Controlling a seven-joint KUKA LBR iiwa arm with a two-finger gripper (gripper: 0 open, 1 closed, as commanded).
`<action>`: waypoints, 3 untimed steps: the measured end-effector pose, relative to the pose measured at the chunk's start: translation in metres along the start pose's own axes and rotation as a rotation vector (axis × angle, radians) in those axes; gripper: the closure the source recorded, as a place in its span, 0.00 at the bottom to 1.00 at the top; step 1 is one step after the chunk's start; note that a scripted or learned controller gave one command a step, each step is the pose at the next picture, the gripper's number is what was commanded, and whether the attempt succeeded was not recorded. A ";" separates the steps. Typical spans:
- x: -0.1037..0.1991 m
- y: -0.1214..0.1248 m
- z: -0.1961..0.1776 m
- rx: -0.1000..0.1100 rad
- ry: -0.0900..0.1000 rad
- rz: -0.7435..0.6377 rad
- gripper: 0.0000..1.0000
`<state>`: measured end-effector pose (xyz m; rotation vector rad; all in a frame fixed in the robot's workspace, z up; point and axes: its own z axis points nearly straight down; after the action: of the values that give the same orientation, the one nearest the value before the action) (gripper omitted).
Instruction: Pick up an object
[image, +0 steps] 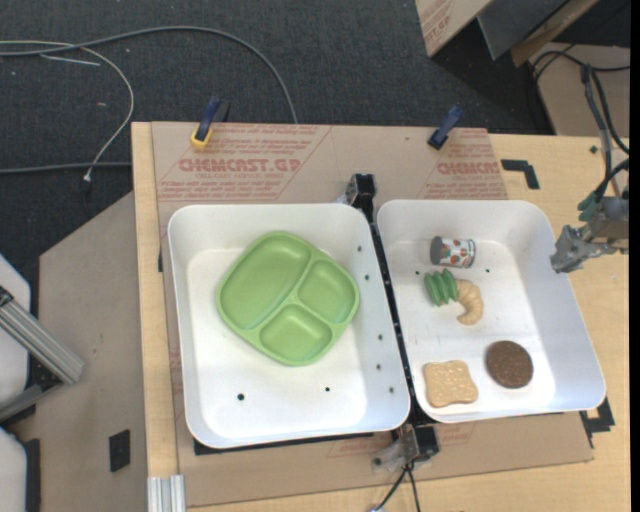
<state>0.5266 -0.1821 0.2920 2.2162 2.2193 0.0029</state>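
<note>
Camera view, above the bench: "CHEMCAST GP" is printed in red across the brown protective sheet (250, 160) behind two shallow white bins, with the same lettering repeated at the right. The gripper (580, 245) is seen at the right bin's (570, 330) outer rim, nothing visibly held; how far it is parted cannot be told. The objects lie well to its left inside that bin: a small can (453, 251) with a red-and-white label, on its side; a green toy vegetable (439, 288) touching a tan croissant (469, 301); a square cracker (449, 382); a round brown cookie (510, 364). A glossy green compartment plate (288, 297) is set in the left bin (200, 400).
</note>
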 end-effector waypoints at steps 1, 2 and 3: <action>0.051 0.012 -0.002 0.001 0.002 -0.004 1.00; 0.100 0.033 0.014 0.007 0.005 -0.001 1.00; 0.149 0.045 0.013 0.003 0.003 -0.004 1.00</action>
<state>0.5717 -0.0329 0.2789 2.2149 2.2263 0.0030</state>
